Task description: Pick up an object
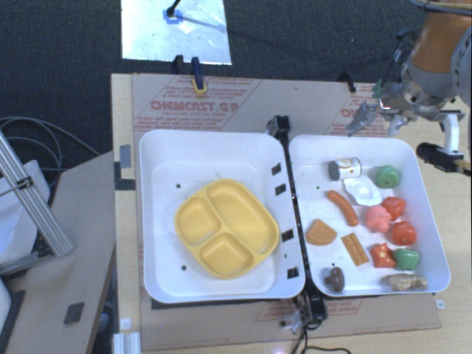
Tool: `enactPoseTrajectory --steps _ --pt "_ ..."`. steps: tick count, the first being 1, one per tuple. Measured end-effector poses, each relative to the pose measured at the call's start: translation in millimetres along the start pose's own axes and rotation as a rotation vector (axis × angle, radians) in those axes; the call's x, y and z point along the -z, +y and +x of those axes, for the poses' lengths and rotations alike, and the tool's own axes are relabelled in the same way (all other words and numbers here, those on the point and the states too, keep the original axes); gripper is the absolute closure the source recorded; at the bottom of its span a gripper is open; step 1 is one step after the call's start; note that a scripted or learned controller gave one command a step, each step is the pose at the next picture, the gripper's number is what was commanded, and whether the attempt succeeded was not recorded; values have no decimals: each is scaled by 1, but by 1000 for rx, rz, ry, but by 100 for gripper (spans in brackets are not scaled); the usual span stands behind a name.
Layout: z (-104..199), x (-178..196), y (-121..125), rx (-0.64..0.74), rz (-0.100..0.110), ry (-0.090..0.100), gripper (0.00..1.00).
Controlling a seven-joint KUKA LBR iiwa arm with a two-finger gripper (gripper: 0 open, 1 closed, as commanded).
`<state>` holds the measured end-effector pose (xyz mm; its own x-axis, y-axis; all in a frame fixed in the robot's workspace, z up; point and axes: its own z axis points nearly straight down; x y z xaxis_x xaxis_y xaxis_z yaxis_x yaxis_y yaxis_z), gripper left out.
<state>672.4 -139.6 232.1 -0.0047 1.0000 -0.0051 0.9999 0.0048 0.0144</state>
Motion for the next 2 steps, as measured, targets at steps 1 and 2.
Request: enactPoseTrajectory --steps 1,2 --pt "-2 -152 -50 -5 14 2 0" --pt "-70 -51 -2 -5 1 -2 0"
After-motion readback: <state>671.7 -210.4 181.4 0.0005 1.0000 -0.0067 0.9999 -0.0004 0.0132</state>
